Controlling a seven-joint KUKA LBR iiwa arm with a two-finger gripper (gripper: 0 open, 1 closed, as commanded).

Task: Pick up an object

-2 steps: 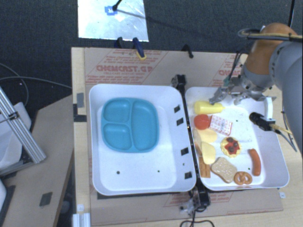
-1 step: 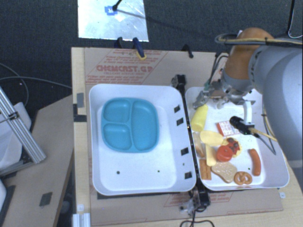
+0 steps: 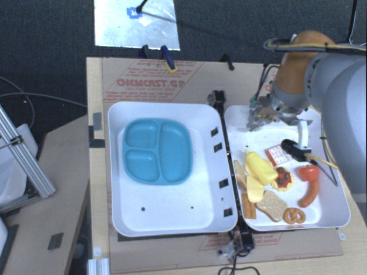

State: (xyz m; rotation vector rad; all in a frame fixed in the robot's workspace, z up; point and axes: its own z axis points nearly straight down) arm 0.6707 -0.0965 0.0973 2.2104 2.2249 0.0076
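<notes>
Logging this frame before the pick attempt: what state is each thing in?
gripper: low over the right bin's far end, nothing seen in it
blue plate: flat in the left bin
banana: lying in the right bin
sausage: lying loose
pretzel: flat near the front rim

Left bin (image 3: 172, 222) holds a blue sectioned plate (image 3: 157, 151), lying flat toward its far-left side. Both bins rest on a cardboard sheet (image 3: 155, 79) with red print. Blue clamp (image 3: 168, 58) at the sheet's far edge. Beyond it, a shiny foil square (image 3: 114, 22) on dark carpet (image 3: 40, 33). Aluminium frame (image 3: 20, 153) at left.
</notes>
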